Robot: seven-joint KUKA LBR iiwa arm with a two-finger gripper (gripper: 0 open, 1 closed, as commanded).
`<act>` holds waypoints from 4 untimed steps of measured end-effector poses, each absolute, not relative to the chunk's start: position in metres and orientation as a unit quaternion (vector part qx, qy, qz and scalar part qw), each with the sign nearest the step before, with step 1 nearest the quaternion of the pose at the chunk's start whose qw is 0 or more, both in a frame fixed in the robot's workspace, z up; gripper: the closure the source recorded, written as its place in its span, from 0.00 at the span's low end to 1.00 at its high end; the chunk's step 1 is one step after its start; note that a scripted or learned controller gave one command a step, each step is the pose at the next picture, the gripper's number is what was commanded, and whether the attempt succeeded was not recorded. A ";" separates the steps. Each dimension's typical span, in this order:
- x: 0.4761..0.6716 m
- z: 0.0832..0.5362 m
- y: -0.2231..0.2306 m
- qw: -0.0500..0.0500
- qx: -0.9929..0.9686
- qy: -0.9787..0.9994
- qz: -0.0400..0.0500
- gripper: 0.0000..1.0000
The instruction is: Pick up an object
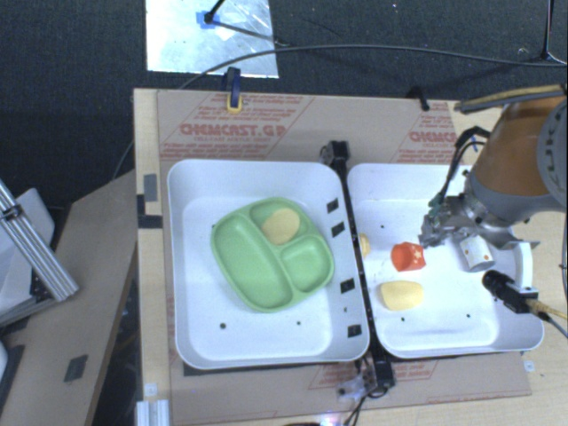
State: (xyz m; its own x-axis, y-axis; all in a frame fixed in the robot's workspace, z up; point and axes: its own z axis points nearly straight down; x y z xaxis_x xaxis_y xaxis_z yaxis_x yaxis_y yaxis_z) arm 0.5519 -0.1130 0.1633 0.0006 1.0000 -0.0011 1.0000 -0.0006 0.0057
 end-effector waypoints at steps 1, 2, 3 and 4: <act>0.554 0.213 -0.113 0.003 0.706 0.709 0.002 1.00; 0.543 0.207 -0.065 -0.001 0.704 0.710 0.001 1.00; 0.539 0.216 -0.003 0.000 0.703 0.711 0.002 1.00; 0.537 0.227 0.049 0.000 0.703 0.711 0.002 1.00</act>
